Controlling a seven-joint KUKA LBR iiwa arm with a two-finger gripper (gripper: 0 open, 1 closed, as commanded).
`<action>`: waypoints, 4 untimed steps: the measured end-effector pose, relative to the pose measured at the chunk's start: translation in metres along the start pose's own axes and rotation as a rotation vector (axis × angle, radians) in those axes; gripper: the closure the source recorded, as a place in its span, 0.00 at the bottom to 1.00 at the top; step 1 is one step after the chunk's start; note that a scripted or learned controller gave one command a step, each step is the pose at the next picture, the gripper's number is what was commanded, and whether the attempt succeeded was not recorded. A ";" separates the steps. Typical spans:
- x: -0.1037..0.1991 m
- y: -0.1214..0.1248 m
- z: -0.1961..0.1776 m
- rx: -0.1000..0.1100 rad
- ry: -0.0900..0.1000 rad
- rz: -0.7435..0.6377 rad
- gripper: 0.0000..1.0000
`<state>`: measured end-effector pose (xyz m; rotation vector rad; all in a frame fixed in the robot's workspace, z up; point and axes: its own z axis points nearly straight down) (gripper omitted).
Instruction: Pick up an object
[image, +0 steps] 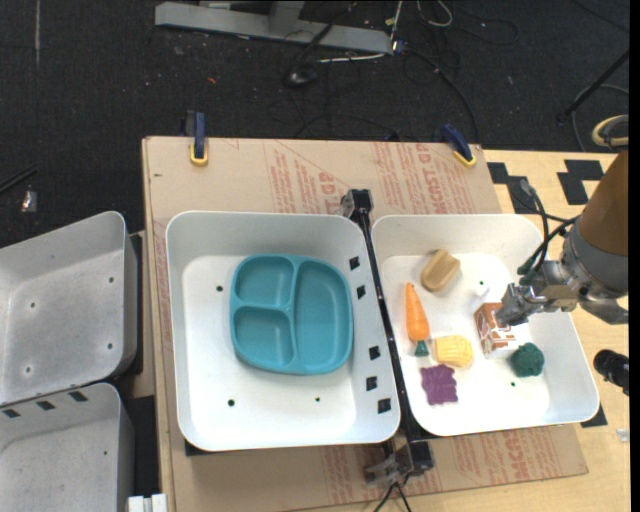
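Note:
The right bin holds several toy foods. A tan bread piece lies at the back, an orange carrot near the left wall, a yellow corn piece and a purple grape bunch in front of it. A small orange and white carton stands tilted in the middle, with a dark green broccoli to its right. My gripper reaches in from the right and hangs right at the carton's upper right corner. Whether it touches the carton I cannot tell.
The left bin holds a teal divided plate. A black divider runs between the two bins. Grey trays lie off the bench to the left. The arm's grey and orange body stands over the right bin's far right edge.

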<state>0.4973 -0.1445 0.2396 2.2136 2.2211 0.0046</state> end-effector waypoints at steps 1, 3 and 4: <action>0.046 0.012 0.009 0.007 0.003 -0.004 1.00; 0.165 0.033 0.016 0.005 0.004 -0.006 1.00; 0.216 0.038 0.003 0.005 0.003 -0.005 1.00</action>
